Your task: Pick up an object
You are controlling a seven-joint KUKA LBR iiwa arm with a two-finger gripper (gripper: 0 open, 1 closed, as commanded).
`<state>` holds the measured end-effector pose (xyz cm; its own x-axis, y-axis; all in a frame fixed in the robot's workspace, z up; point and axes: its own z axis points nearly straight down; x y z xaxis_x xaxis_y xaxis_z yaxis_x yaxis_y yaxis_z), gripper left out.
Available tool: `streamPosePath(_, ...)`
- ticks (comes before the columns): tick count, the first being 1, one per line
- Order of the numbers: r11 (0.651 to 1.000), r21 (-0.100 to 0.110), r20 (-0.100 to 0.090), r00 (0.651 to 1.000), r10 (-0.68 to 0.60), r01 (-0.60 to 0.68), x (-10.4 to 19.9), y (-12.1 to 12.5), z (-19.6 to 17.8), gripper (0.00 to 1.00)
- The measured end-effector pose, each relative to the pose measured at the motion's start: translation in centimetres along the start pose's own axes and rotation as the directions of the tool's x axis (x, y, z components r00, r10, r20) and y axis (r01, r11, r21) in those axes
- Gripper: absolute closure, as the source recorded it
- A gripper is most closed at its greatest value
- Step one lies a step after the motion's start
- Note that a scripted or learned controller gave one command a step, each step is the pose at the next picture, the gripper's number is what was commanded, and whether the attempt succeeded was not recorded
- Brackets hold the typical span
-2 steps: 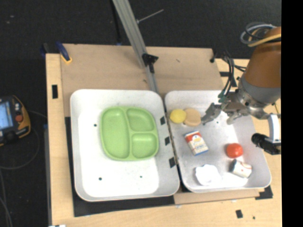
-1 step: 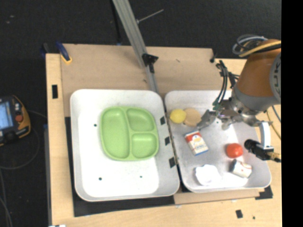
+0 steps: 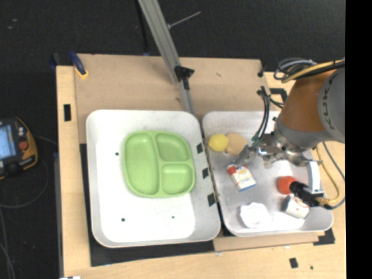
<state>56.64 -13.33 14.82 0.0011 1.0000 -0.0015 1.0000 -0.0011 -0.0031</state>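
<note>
yellow lemon [image 3: 218, 142] just left of hand [image 3: 254, 150]

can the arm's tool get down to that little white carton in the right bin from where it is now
Probably yes. The tool hangs just above and right of the small white carton, which lies flat with open bin floor around it. The yellow ball and tan object sit apart from it, farther back.

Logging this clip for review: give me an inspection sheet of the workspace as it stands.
Surface: wooden bench bearing left bin and right bin.
Job's things: in the right bin, yellow ball, tan object, small carton, red object, white cup, small white box.
Clutter: green divided tray in the left bin.
Grippers: pincer low beside the tan object; grip unclear.
Cables: bundle at the arm.
Surroundings: slanted metal rail, handheld device.
</note>
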Motion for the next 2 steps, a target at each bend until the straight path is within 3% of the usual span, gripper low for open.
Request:
streamPosePath(1, 1.000, -0.007, -0.001, 1.000, 0.003, -0.003, -0.1, 0.2, -1.4, 1.00)
streamPosePath(2, 1.000, -0.008, 0.000, 1.000, -0.004, 0.004, 0.2, 0.5, -5.8, 1.00)
